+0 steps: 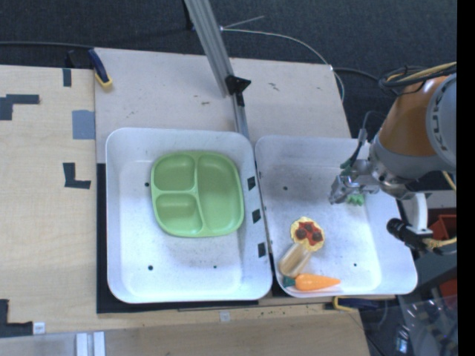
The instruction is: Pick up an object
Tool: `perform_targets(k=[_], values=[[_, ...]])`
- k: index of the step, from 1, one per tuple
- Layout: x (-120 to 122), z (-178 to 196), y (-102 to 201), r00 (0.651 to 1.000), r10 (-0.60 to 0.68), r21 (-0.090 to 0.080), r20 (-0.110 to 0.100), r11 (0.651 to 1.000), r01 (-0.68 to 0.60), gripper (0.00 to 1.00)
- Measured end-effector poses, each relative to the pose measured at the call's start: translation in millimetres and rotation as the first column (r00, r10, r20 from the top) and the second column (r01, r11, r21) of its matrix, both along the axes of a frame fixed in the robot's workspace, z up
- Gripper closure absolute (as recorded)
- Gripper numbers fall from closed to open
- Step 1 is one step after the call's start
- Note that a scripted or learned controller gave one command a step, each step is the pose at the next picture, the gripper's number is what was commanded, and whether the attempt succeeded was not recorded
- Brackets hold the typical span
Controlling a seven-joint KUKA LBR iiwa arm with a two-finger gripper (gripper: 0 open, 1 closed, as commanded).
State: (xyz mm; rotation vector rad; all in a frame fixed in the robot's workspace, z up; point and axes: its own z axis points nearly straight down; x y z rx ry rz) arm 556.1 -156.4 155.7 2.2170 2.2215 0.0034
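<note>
End effector (347,191), jaw state indeterminate, beside a small green object (357,197); the carrot (317,281) lies nearer the camera, long axis left-right.

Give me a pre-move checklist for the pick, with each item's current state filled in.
1. Targets in view: ok. The orange carrot, the tan hot dog bun and the round yellow piece with a dark red top lie at the right bin's near edge.
2. Tool over the right bin: ok, near its far right side.
3. Tool over a target: not ok, it is apart from all three.
4. Something green at the tool: cannot tell whether it is held.
5. Targets separated: not ok, the bun touches the round piece and lies against the carrot.
6. Green divided plate out of the way: ok, it sits in the left bin.
</note>
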Motion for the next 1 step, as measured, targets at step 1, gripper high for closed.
perform_targets(k=[1], values=[[0.3, 42.3, -0.7, 1.000, 0.000, 0.000, -0.001, 1.000, 0.000, 1.00]])
